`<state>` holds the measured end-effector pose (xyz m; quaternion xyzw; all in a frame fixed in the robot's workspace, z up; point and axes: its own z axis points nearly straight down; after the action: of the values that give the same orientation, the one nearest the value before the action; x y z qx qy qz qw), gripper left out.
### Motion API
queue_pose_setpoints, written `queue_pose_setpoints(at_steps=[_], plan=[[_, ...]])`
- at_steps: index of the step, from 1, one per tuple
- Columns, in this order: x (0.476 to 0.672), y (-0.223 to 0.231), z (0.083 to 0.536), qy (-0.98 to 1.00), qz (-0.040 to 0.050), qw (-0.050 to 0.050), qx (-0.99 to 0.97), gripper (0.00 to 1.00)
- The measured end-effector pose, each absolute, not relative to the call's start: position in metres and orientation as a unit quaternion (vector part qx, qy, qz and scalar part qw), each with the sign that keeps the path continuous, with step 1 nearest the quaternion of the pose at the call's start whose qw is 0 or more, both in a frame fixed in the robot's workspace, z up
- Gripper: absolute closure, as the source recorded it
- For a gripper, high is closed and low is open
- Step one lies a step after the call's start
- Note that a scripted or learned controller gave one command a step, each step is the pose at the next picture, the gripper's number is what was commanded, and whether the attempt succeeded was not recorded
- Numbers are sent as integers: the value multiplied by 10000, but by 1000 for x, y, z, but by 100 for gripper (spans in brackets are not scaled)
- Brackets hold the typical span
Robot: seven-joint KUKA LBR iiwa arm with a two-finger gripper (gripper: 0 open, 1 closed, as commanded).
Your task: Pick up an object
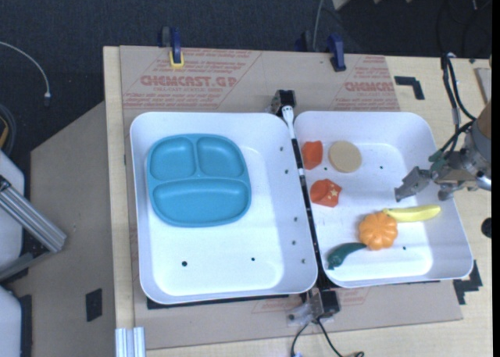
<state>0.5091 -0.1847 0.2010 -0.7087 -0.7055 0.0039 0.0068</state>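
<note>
The gripper [412, 187] hangs over the right side of the right bin [367, 121], its two dark fingers spread apart with nothing between them. Just below it lies a yellow banana [414, 212], close to the fingertips but apart from them. To the left of the banana, touching its end, sits an orange pumpkin-shaped toy [378, 230], and a dark green piece [344, 253] lies by the pumpkin's lower left, near the bin's front wall.

Open white floor lies between the gripper and the other items — a tan round disc [344, 157] towards the bin's back, a small orange-red block [312, 154] beside it, and a red piece [326, 192] in front of that, both hard by the bin's left wall. The right rim is near the gripper; the arm comes in across it.

The left bin [156, 125] holds a blue divided plate [200, 180] with three compartments, set in its back-left part, with bare floor to its right and front.

Both bins rest on a brown board [117, 191] clamped at the back by two blue clamps [173, 43]. Red print on the board reads "CHEMCAST G P" at left; the same wording is repeated at right, partly cut off.
</note>
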Motion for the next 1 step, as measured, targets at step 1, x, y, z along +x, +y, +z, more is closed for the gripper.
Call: queue_pose_setpoints(at_steps=[1], plan=[[512, -184, 209, -7071, 1, 3, -7071, 0]])
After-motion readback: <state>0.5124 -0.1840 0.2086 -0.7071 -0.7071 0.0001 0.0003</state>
